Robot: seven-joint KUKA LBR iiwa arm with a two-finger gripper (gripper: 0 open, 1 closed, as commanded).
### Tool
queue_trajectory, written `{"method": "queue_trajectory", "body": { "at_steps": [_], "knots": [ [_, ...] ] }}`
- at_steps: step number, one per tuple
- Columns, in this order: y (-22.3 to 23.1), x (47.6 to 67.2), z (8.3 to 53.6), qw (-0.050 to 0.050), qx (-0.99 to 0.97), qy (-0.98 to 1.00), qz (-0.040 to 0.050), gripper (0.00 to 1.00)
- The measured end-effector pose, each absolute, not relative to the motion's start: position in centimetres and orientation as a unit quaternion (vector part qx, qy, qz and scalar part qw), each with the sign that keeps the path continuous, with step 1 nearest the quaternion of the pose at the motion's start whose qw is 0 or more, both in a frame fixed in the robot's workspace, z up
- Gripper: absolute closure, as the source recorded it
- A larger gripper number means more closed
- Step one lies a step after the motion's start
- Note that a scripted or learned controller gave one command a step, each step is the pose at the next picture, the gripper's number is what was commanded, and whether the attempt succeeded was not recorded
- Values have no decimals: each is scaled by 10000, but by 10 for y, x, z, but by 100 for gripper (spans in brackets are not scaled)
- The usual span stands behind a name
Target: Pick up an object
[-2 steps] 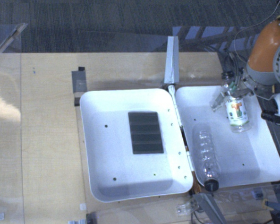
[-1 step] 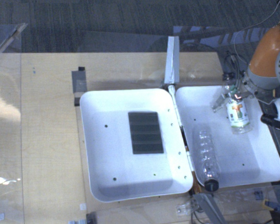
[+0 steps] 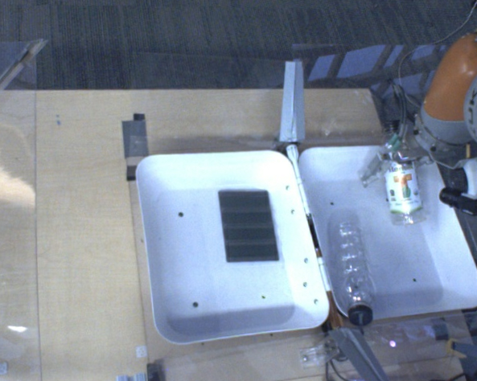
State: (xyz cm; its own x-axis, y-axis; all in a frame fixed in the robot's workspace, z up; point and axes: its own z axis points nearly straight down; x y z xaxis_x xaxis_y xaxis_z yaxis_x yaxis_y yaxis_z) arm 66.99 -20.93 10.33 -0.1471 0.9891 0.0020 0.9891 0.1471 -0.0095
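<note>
My gripper (image 3: 390, 154) reaches in from the right, over the far part of the right bin (image 3: 437, 282). A small clear bottle with a white, orange and green label (image 3: 403, 192) hangs from it, its neck caught between the shut fingers. A larger clear plastic bottle (image 3: 351, 266) lies on its side along that bin's left wall, its black cap (image 3: 360, 315) at the near end. A black ridged rectangular block (image 3: 249, 225) lies flat in the middle of the left bin (image 3: 170, 254).
A raised divider (image 3: 308, 222) separates the two bins. A grey upright post (image 3: 290, 102) stands behind their junction. The arm's orange band (image 3: 457, 68) and cables occupy the upper right. Bare wooden bench (image 3: 64, 236) lies left of the bins.
</note>
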Motion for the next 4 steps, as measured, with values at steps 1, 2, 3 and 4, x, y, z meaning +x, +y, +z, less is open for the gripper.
{"method": "queue_trajectory", "body": {
  "at_steps": [1,2,3,4],
  "knots": [
    [-210,662,103,-75,-6375,-7704,-25,0],
    [-209,657,103,-147,-6302,-7763,-53,0],
    [-180,620,104,-24,-5624,-8269,-15,0],
    [-155,598,133,-13,-6439,-7651,-13,0]
  ]
}}
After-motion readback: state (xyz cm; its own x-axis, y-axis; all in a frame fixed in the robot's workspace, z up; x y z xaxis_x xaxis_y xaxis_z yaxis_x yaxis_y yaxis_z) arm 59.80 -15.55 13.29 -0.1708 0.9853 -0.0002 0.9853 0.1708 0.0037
